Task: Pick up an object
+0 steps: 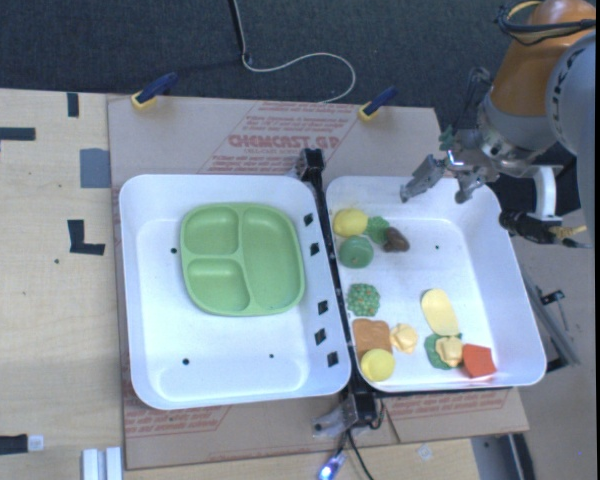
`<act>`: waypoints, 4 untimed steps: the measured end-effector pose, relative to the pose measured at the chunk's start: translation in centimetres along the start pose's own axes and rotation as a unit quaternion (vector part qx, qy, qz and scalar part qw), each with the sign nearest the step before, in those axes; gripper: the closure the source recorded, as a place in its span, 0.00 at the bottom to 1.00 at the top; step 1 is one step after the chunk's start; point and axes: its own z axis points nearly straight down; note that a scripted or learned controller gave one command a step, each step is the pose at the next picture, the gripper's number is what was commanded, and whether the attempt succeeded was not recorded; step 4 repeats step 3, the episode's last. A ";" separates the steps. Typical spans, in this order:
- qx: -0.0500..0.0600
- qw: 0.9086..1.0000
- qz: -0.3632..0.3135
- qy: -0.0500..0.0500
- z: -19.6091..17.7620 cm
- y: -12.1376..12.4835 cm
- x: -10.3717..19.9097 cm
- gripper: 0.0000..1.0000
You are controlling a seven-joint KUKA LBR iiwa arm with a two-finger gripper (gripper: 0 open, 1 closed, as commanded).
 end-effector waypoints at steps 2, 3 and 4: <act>0.000 1.000 0.000 0.000 11.3 -3.1 5.4 1.00; -0.003 1.000 -0.004 0.001 1.8 -4.7 13.7 1.00; -0.003 1.000 -0.004 0.001 1.8 -4.7 13.7 1.00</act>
